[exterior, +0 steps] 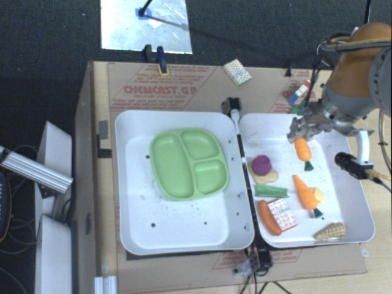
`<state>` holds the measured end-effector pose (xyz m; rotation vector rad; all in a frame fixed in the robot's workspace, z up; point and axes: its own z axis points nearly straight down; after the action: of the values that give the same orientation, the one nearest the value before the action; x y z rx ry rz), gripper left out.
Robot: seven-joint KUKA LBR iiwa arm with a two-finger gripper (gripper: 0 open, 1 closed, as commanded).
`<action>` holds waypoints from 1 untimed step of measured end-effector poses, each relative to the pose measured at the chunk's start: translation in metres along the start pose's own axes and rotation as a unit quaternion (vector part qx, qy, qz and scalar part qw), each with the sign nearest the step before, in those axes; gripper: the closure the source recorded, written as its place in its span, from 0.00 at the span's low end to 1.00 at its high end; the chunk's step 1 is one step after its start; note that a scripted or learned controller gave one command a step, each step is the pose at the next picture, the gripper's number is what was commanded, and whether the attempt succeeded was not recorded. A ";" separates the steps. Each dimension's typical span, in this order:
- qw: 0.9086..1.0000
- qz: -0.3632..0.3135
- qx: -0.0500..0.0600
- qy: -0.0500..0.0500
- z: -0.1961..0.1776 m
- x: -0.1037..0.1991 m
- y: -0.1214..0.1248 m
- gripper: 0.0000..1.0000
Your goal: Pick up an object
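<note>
My gripper (302,133) hangs over the far part of the right bin (361,216). It is shut on the thick end of an orange toy carrot (302,150), whose dark leafy tip (308,164) points down toward the bin floor. A second orange carrot (304,190) lies nearer the front, beside a small yellow piece (316,195). Left of them are a purple ball (261,163) on a tan cookie (266,177), a green bean (271,190), a red sausage (268,218), a red and white box (282,214) and a waffle cone (331,230).
The left bin (141,225) holds a green divided plate (188,164). On the cardboard behind the bins lie a small patterned block (237,71), a coloured object (299,94) and a blue clamp (160,59). The arm's grey body (358,84) fills the upper right.
</note>
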<state>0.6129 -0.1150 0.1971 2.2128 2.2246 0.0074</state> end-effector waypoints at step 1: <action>1.000 0.000 0.001 0.000 -0.052 0.054 -0.043 1.00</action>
<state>0.5696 -0.0610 0.2492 2.2144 2.2253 0.0043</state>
